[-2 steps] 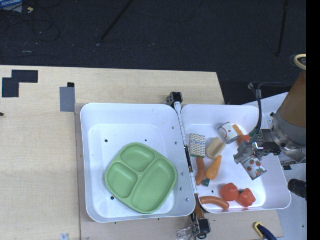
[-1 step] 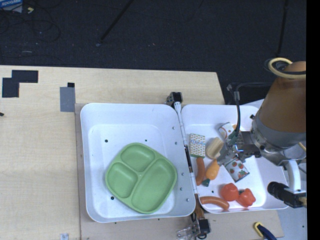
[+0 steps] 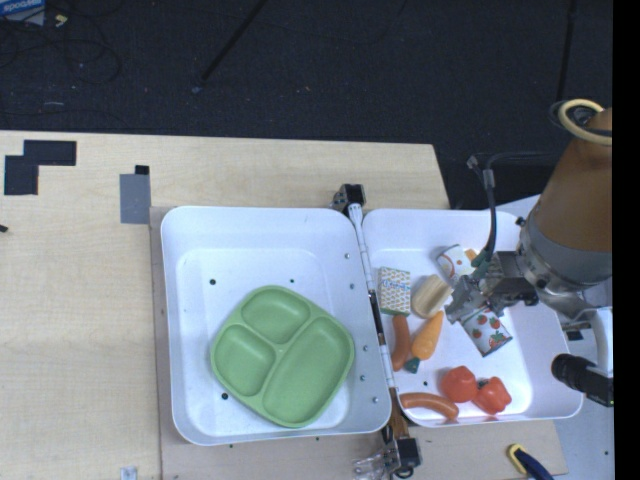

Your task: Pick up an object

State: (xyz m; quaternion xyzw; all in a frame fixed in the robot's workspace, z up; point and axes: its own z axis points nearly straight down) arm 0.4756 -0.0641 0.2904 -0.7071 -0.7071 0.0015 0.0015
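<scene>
You have the pincer [image 3: 478, 303] low inside the right bin [image 3: 540, 393], hanging over a small white carton with red fruit printed on it [image 3: 490, 332]; whether it is apart or together I cannot tell from this slant, so do not count the carton as held. That carton lies at about three o'clock in the bin, tilted, just beside the pincer. To me it looks light and stiff but thin-walled, likely to dent or skid on the smooth bin floor, so take it across its narrow faces near the middle. At nine o'clock from it lie an orange carrot [image 3: 428, 336] and a beige bun-like piece [image 3: 430, 294], close enough to get nudged. At six o'clock sits a red pepper [image 3: 475, 388]. The left bin [image 3: 190, 268] on the worktop [image 3: 80, 298] carries a green divided plate [image 3: 283, 355]
</scene>
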